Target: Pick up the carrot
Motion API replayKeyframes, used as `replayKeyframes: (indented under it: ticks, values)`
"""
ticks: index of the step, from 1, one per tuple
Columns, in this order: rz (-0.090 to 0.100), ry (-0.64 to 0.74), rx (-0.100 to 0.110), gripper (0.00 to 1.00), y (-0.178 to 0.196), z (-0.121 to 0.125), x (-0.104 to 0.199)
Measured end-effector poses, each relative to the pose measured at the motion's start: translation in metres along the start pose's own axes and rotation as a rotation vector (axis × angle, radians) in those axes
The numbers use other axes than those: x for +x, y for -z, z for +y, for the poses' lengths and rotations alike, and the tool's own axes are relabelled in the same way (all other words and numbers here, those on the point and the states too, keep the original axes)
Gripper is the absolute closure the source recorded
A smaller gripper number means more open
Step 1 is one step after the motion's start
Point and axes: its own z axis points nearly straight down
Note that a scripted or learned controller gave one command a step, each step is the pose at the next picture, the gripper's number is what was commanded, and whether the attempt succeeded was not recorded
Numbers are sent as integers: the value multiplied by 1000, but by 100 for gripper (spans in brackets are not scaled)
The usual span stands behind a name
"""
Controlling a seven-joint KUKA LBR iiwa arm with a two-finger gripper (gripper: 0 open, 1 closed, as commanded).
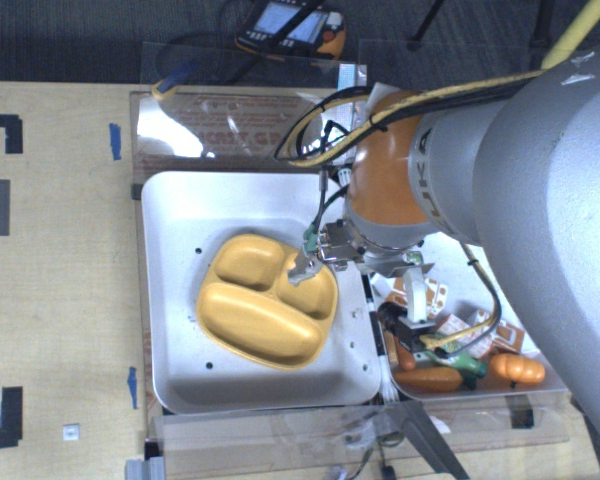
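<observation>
Two white bins sit side by side. The left bin (180,208) under the claw holds one yellow plate (265,298) with three wells. The right bin (540,393), beside the claw, holds one carrot (517,369) among clutter. The claw (302,268) hangs over the plate's rim; I cannot tell how far it is open.

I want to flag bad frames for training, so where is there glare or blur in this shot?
Camera view: strong glare on the clear panel behind the left bin; the arm looms large and soft at right, hiding much of the right bin; the yellow divided plate is evenly lit and sharp; the carrot is small but discernible.
</observation>
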Motion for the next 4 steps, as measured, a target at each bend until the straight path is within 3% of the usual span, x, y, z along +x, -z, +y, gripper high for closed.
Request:
replayKeyframes:
  ticks: [1,2,3,4]
  values:
    - [4,-273,11,0,38,4,-13]
    - [4,-437,20,0,60,-31,-18]
    - [6,-153,19,0,23,-15,48]
    - [9,-157,-8,0,-53,25,81]
